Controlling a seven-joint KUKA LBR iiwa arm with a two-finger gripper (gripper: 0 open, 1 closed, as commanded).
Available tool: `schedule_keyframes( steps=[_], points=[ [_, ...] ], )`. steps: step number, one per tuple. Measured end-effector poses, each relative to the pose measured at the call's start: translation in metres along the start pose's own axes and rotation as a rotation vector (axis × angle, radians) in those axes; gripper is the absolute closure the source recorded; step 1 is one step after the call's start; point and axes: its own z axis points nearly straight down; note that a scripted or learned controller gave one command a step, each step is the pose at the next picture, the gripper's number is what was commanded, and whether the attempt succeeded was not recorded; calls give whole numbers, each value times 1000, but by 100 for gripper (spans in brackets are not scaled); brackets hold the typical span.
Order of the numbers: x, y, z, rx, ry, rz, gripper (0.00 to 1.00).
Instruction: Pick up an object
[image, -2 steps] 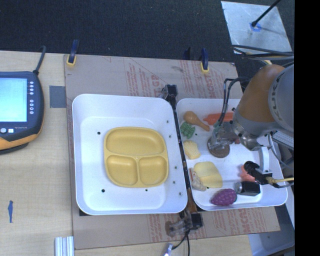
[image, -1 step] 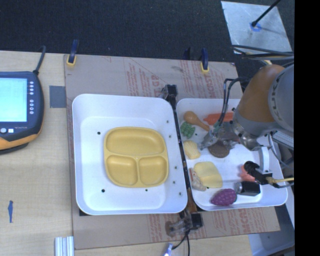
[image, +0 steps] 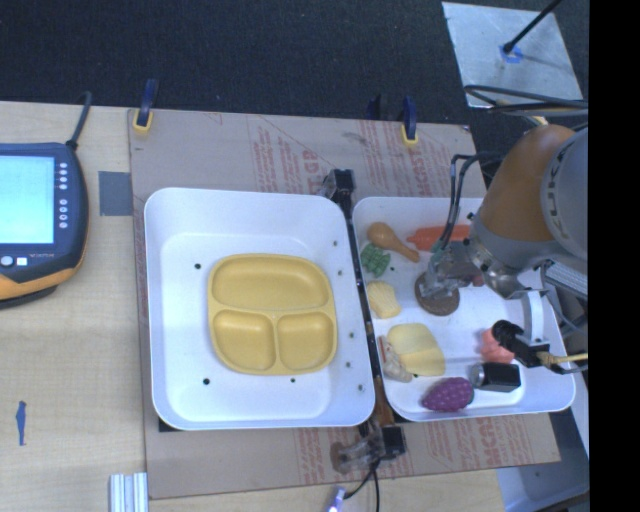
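Pendant (image: 35, 220): handheld controller with lit screen, far left on the bench, well clear of both bins.
Left bin (image: 170, 300): white, shallow; holds one yellow divided tray (image: 272, 312), three compartments, lying flat near the middle.
Divider: the two bins touch edge to edge, with clips at top and bottom of the seam.
Right bin (image: 555, 400): white, crowded with toy food.
Green piece (image: 375, 260): small, leafy-looking, just beside the seam.
Drumstick (image: 392, 241): tan, tilted, near the bin's top left.
Pale yellow chunk (image: 383, 299): small, below the green piece.
Yellow block (image: 417, 348): cheese-like wedge, the biggest item, mid-bin; a tan scrap touches its lower left.
Purple grapes (image: 447, 395): knobbly bunch near the front wall.
Orange carrot-like piece (image: 438, 237): at the top, partly under the arm.
Gripper (image: 438, 292): pointing down into the bin just right of the pale chunk; can't tell if the fingers are spread or closed, and nothing is visibly held.
Pink piece (image: 493, 346): far right, by black hardware.
Handling guess: likely hollow plastic toys, light, stiff and a bit slick. The yellow block looks like the easiest pick: pinch across its short sides. The grapes are bumpy and could roll.
Risk: neighbours sit close, so fingers may nudge them.
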Motion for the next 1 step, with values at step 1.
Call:
schedule_keyframes(
  steps=[1],
  points=[
    [0, 0, 0, 0, 0, -1, 0]
  ],
)
